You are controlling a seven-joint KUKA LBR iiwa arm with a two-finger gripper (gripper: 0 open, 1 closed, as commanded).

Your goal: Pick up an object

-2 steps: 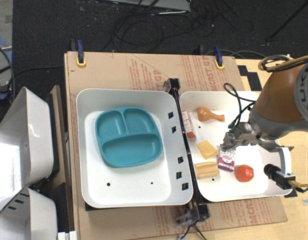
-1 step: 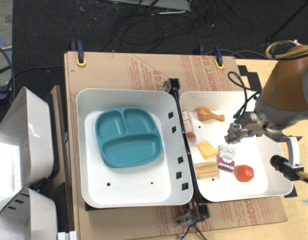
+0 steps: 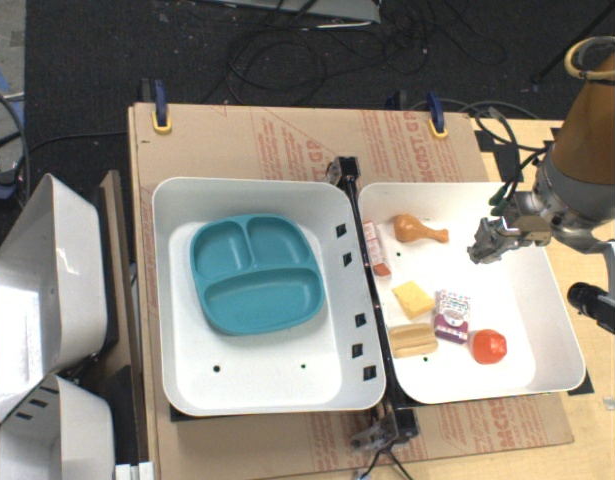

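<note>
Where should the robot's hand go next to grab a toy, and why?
Probably down and left toward the chicken leg. The tool hovers at the right bin's upper right, holding nothing, and that toy lies nearest, apart from the others.

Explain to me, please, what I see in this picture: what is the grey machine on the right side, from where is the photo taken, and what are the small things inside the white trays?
The photo is taken from one fixed camera above a bench, looking down at a slant. The grey and orange machine is a robot arm reaching in from the right. Its hand hangs over the right shallow white bin, and nothing shows between its fingers.

The left shallow white bin holds a teal plastic plate with three compartments.

The right bin holds small toy foods: a brown toy chicken leg, a yellow cheese-like wedge, a tan bread-like block, a small purple and white carton, a red round toy, and a small red and white packet near the bin's left wall.

The arm's job is to pick up one object.
</note>
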